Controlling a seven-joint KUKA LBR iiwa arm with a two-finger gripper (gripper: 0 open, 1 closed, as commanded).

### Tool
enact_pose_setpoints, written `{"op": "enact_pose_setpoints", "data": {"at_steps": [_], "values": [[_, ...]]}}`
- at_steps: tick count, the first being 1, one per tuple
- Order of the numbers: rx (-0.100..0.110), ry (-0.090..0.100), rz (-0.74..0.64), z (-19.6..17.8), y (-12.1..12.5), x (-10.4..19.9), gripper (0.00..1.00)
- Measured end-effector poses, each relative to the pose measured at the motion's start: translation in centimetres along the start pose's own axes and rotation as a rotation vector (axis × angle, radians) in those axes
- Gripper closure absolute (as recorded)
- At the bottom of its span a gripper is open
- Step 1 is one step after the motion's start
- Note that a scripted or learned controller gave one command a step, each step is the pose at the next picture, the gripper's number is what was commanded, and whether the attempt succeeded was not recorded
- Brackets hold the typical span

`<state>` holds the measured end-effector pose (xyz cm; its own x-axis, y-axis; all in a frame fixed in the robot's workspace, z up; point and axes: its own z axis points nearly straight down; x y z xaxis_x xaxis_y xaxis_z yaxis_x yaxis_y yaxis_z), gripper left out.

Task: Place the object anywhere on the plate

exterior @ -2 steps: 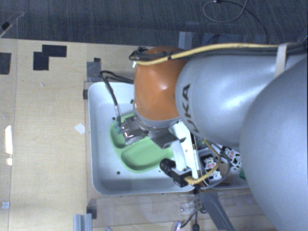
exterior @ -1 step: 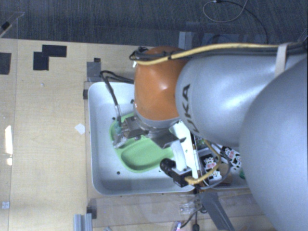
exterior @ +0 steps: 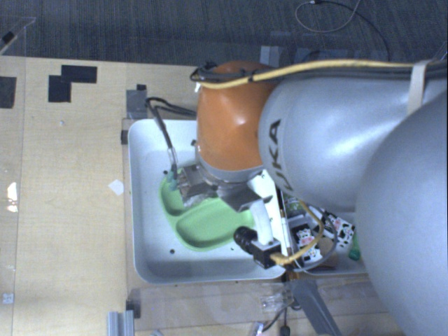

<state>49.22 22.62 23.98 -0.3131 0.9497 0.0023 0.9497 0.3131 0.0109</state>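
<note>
Arm [exterior: 336, 159] hangs over green plate [exterior: 203, 226] in white bin [exterior: 143, 187]; jaws hidden, can't tell state.

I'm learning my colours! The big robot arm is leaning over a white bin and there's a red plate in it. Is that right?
Almost. The plate is green, not red. The camera view shows it lying in the white bin, with the arm leaning over it, just as you said.
</note>
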Motion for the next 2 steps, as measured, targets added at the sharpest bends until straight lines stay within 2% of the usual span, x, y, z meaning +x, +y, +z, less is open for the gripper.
{"op": "enact_pose_setpoints", "data": {"at_steps": [1,2], "values": [[0.009,-0.001,-0.052,7.1,-1.2,-1.8,1.00],[-0.009,-0.002,-0.021,14.6,-2.8,-8.2,1.00]]}}
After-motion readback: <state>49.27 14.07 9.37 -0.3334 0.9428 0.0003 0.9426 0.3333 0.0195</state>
